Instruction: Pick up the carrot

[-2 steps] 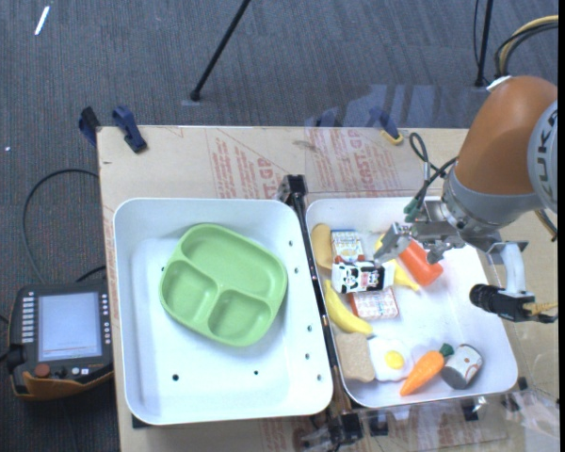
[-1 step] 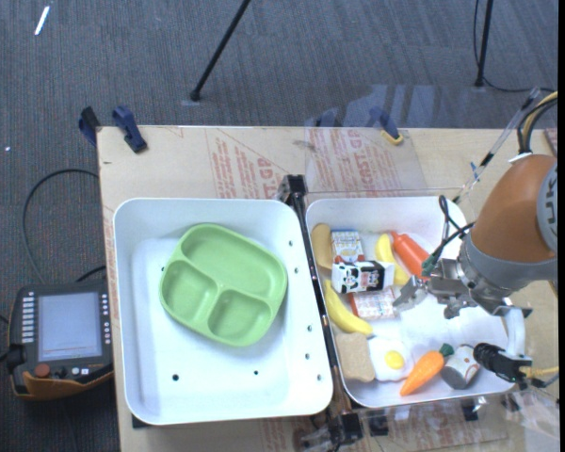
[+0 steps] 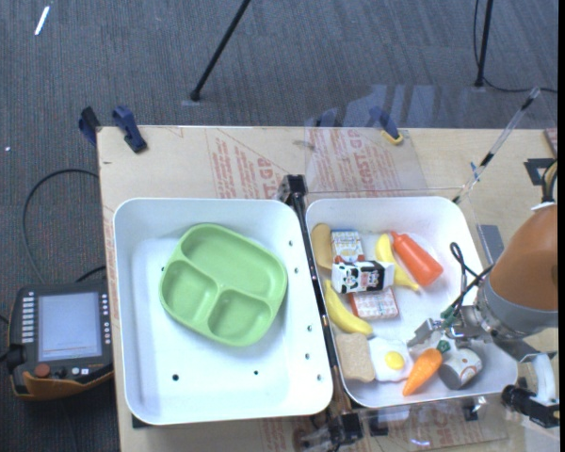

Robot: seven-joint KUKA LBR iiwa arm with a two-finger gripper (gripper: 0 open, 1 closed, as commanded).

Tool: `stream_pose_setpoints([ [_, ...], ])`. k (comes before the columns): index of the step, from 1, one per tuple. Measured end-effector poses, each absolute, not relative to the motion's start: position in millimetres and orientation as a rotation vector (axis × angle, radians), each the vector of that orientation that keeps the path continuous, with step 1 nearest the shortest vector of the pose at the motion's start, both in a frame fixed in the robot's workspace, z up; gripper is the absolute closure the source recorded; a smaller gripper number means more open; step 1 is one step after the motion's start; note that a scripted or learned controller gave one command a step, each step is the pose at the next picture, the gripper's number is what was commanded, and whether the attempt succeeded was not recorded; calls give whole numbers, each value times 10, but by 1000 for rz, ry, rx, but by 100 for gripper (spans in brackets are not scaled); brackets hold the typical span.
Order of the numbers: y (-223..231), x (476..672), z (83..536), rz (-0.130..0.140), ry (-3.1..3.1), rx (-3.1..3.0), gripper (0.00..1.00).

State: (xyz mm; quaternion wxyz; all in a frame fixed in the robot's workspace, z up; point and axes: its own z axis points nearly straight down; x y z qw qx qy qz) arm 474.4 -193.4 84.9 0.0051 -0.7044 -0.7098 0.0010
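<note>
Carrot point(image 3: 423, 372) lies tilted at the right bin's point(image 3: 461, 217) near edge, beside the fried egg point(image 3: 390, 356). My tool point(image 3: 443, 330) hovers just above its green end, placed for a descent; grip state I cannot tell.

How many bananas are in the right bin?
2. One banana lies along the right bin's left side, below the milk carton; another banana sits beside the orange bottle. Others could be hidden.
</note>
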Motion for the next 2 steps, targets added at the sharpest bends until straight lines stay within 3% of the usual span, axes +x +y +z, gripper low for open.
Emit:
stream_pose_setpoints([
  [1, -1945, 4735, 924, 4, -2206, -2212, 100],
  [2, -1827, 4750, 1010, 1, -2372, -2044, 100],
])
